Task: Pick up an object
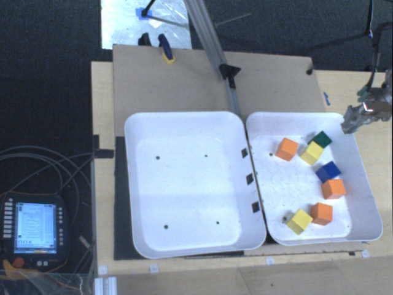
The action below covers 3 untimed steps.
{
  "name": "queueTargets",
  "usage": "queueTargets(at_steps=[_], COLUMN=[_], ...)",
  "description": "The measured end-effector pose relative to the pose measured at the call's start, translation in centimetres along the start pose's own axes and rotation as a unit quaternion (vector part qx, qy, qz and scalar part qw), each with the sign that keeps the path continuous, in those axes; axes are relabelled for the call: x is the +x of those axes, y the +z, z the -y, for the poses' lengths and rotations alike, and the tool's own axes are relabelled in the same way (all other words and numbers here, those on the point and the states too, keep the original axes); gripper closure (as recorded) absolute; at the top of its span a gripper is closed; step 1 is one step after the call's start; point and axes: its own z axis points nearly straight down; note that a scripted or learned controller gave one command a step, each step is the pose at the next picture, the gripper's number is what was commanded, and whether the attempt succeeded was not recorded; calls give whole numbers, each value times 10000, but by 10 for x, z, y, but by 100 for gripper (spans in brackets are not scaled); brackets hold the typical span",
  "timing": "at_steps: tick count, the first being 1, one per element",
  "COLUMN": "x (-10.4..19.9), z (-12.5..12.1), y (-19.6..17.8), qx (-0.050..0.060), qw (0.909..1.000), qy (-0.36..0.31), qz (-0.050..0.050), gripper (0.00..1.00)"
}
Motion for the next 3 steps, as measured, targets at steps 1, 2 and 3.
queueTargets(at_steps=[1, 2, 3], x=[49, 104, 148], z=[13, 35, 46], y=[17, 21, 33], qx=[33, 32, 33], qw=[10000, 10000, 10000], qy=[-15, -23, -19], qz=[-16, -21, -19], gripper=[100, 100, 100])
